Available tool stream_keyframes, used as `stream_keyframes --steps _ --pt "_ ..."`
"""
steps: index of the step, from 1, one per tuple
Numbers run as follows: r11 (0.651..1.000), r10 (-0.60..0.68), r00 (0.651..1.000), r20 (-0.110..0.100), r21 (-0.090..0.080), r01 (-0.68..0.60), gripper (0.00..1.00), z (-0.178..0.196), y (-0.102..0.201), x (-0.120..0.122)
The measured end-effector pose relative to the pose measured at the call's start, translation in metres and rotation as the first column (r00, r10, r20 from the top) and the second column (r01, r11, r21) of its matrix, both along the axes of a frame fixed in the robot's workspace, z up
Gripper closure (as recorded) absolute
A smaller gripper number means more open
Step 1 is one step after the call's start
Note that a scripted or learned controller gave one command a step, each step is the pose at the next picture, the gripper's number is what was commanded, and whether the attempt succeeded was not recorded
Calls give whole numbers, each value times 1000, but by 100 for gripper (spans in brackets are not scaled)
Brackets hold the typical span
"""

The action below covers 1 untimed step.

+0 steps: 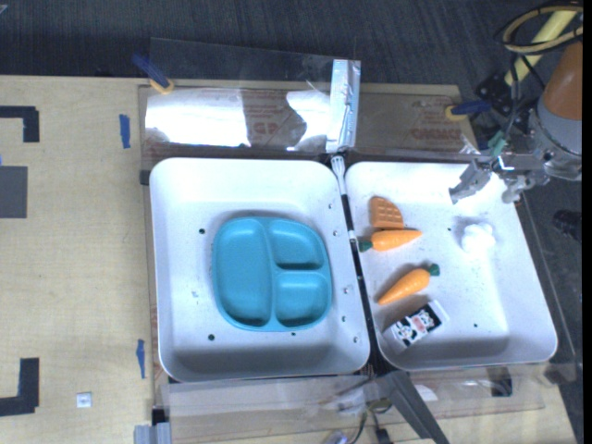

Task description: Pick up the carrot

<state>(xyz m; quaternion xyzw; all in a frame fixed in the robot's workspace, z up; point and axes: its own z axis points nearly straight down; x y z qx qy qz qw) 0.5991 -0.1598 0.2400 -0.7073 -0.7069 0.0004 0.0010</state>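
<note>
Carrot [404, 285]: you will find it lying tilted near the middle of the right bin [532, 326], green top toward the upper right. A second carrot [394, 240] lies just above it, touching an orange waffle piece [386, 212]. A small black-and-white carton [415, 326] sits just below the first carrot. A white lump [477, 236] rests toward the bin's upper right. The gripper [488, 179] hangs over that bin's top right corner, jaws apart, well clear of both carrots. The left bin [176, 202] holds a blue divided plate [231, 294].

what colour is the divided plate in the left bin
Teal blue plate, seen in the camera view.
</note>
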Motion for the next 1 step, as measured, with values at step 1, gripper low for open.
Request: stream_keyframes --steps 1 --pt "930 367 930 0 2 -367 0 -109 66 -32"
